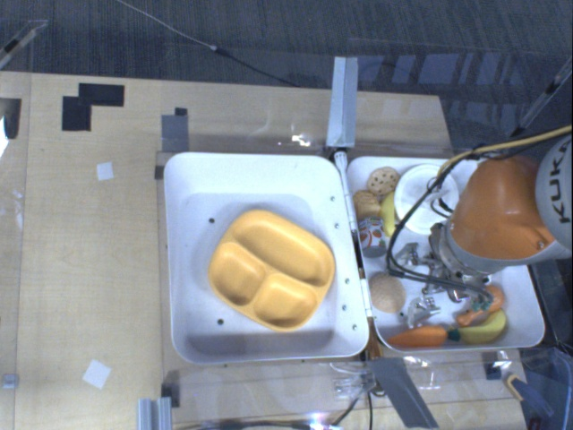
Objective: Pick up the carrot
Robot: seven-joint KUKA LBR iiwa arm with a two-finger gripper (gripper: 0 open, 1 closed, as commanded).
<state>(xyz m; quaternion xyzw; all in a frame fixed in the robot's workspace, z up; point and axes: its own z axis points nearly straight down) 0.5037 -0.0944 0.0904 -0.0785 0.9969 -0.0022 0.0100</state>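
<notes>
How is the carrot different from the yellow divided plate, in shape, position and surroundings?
The carrot is thin, long and orange; the yellow divided plate is broad, rounded and yellow. The carrot lies in the right bin, by its near wall; the plate sits in the middle of the left bin. The carrot has other items close around it, while the plate lies alone. Both rest flat on a white bin floor.

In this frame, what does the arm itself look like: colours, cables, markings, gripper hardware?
The arm has a rounded orange band above the wrist and a pale grey shell bearing part of the dark KUKA lettering at the right edge. Black and yellow cables loop over the orange section. Below it sits a grey metal gripper with exposed silvery linkages and thin black wires.
</notes>
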